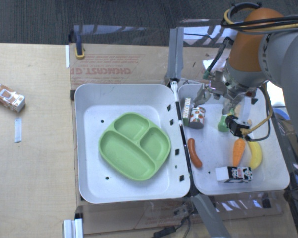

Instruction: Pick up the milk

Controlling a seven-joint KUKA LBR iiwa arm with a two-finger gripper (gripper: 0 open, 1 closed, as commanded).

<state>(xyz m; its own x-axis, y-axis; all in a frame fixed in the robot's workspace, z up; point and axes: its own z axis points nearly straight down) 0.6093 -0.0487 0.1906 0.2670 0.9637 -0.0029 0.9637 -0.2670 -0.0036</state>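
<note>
Right bin (268, 182) — milk (233, 174) below gripper (216, 99)

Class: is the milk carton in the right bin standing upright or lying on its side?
On its side: the milk carton lies flat on the bin floor, its long printed face upward.

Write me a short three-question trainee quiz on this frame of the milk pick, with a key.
1. True or false: the milk carton lies in the same bin as the green divided plate.
2. Which thing lies closest to the milk carton? A) the carrot B) the small can C) the small carton on the bench
3. Fill in: the sausage lies in the ____ bin as seen in the camera view.

Key: 1 false, the milk is in the right bin and the plate in the left bin. 2 A. 3 right. Note that the claw hangs over the far part of the right bin, away from the milk.
</note>
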